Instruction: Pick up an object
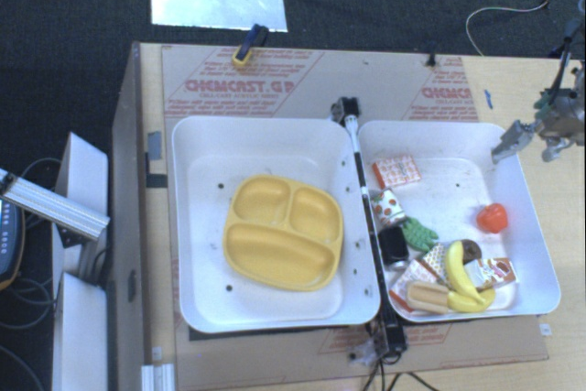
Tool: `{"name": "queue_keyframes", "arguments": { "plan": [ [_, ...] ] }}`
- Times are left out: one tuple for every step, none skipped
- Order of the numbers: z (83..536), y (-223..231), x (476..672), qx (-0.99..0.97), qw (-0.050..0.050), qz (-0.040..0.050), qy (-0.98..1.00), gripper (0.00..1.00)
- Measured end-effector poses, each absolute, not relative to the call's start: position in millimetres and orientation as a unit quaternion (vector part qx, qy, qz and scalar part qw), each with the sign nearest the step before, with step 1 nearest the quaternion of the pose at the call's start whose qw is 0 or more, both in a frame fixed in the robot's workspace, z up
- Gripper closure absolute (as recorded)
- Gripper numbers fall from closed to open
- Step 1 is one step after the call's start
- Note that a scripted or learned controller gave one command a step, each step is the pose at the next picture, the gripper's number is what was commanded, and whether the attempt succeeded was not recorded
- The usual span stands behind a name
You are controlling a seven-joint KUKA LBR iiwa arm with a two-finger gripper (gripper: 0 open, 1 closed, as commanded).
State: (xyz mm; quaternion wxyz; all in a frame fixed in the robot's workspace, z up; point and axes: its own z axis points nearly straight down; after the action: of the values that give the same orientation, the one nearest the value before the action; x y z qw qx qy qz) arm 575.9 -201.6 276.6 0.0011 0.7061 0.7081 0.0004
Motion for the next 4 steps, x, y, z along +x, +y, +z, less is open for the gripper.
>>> {"name": "queue_keyframes", "arguments": {
  "plan": [
    [183.4, -145.6, 505.3, 0.706, -0.001, -0.0001, 0.708, 0.0],
    [94.0, -157.6, 488.8, 0.707, 0.003, 0.002, 0.708, 0.0],
    [84.6, -136.4, 563.5, 0.706, 0.001, 0.0008, 0.708, 0.0],
    [84.2, -146.9, 489.0, 0.707, 0.0, 0.0, 0.707, 0.0]
  ]
}}
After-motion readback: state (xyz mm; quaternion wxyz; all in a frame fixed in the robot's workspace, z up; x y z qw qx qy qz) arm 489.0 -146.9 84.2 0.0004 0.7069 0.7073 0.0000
